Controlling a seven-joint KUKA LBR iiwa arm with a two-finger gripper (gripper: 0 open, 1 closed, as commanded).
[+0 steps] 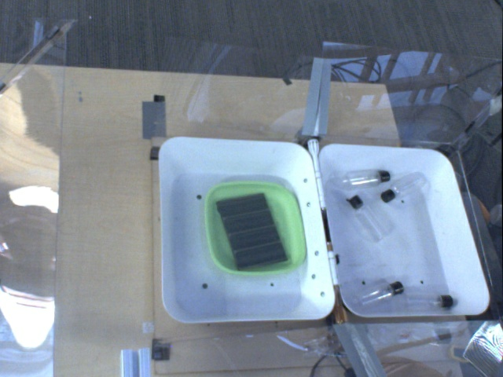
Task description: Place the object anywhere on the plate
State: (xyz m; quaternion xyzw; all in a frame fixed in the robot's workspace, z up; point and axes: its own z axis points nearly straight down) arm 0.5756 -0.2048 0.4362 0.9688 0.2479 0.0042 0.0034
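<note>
Green plate [214,238] sits mid-floor in the left white bin [174,289]. Dark grey ribbed block [251,232] lies flat on the plate, inside its rim, long side slanted. Right white bin [440,242], touching the left one along the centre seam, holds several clear tubes with black caps [365,179]: some near the far wall, two along the near wall. Both bins rest on the wooden bench [102,234].

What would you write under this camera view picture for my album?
A dark ridged block lies on a green plate in the left bin; clear black-capped tubes lie scattered in the right bin.
</note>
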